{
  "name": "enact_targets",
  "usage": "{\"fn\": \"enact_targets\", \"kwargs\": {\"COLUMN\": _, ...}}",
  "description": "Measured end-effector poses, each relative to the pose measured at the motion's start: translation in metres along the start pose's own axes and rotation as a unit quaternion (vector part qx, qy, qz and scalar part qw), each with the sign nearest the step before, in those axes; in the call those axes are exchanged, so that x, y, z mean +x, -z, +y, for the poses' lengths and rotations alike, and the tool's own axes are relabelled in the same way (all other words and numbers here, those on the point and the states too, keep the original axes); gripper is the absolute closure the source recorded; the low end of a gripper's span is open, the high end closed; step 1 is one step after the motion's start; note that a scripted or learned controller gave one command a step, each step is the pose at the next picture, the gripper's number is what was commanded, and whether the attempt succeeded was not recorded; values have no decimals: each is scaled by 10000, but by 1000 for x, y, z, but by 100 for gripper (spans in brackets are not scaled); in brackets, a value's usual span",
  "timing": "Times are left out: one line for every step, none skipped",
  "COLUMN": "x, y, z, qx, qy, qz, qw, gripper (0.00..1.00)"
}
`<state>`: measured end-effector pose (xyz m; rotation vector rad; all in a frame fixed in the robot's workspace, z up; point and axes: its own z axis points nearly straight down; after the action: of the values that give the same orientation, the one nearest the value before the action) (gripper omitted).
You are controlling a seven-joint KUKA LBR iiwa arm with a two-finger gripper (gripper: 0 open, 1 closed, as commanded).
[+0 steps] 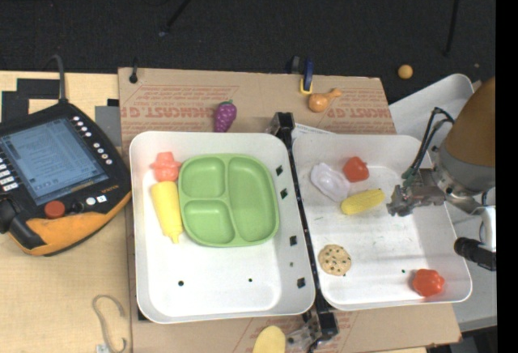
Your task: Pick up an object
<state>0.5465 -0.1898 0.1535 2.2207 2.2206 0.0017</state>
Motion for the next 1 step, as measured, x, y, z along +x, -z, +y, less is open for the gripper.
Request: {"fn": "enact_targets", "kwargs": {"x": -6, "y": 46, "z": -7, "qx": 0, "qy": -23, "qz": -3, "qw": 10000, "gripper": 100}}
